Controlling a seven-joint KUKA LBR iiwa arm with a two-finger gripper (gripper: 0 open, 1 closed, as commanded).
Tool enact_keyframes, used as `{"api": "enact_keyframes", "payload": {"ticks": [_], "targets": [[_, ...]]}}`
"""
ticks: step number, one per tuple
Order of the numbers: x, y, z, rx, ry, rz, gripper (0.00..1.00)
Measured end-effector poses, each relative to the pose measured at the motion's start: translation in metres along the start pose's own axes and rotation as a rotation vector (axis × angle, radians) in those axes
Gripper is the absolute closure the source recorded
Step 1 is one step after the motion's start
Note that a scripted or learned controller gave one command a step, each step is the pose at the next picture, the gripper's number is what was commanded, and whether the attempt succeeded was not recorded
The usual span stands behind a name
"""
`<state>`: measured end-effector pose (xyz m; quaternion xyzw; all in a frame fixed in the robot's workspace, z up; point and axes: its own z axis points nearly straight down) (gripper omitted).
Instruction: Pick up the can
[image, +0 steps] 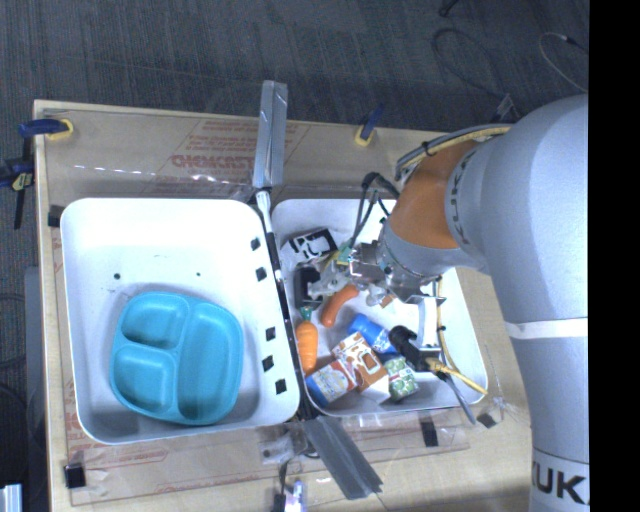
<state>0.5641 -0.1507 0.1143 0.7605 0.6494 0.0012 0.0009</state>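
— Where is the can (401, 381)?

— In the right bin (470, 345), down near its five-o'clock corner. It is small, with a green patterned label, and it lies just beside a brown-and-white carton (352, 362), which sits at the can's nine o'clock.

— What else is in that bin?

— A carrot (307, 346) along the left wall, at nine o'clock from the carton. A second orange piece (336, 304) lies higher, toward eleven o'clock from the carton. A blue packet (367, 333) lies between that piece and the can, and a black-and-white card (311, 244) sits up at the bin's eleven-o'clock end.

— And the gripper (352, 268)?

— It hangs over the upper middle of the right bin, at about eleven o'clock from the can and apart from it — the orange band of the arm (425, 205) sits above it. Whether it is open or closed, I cannot tell; cables and metal clutter hide that.

— The left bin (150, 235)?

— It holds a blue divided tray (180, 357), toward its six o'clock.
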Motion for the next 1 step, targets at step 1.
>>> {"api": "enact_keyframes", "payload": {"ticks": [1], "targets": [[0.0,0.0,0.0,0.0,0.0,0.0,0.0]]}}
